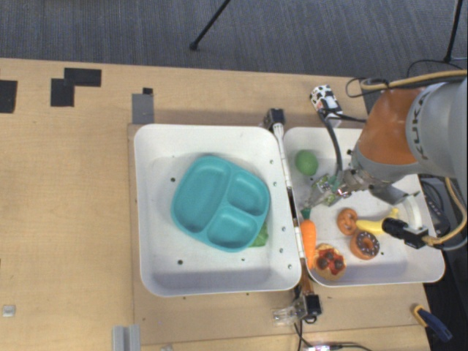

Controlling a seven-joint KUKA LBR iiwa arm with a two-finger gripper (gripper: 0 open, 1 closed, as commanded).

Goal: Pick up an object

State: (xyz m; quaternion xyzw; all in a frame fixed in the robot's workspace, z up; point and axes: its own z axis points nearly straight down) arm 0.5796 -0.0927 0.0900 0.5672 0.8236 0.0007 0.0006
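Right bin [431,269]: pincer [327,190] just below-right of green ball [306,162]

- Arm [439,126]: grey rounded casing, smooth finish, dark lettering partly visible on the shell.
- Orange band [387,134] wraps the segment above the wrist, wide and glossy.
- Tool [329,189]: small metallic assembly, green and silver parts, detail too fine to resolve.
- Black cable [333,141] loops from a white/black fitting [322,97] down to the tool.
- Yellowish cable [409,82] runs across the arm's top.
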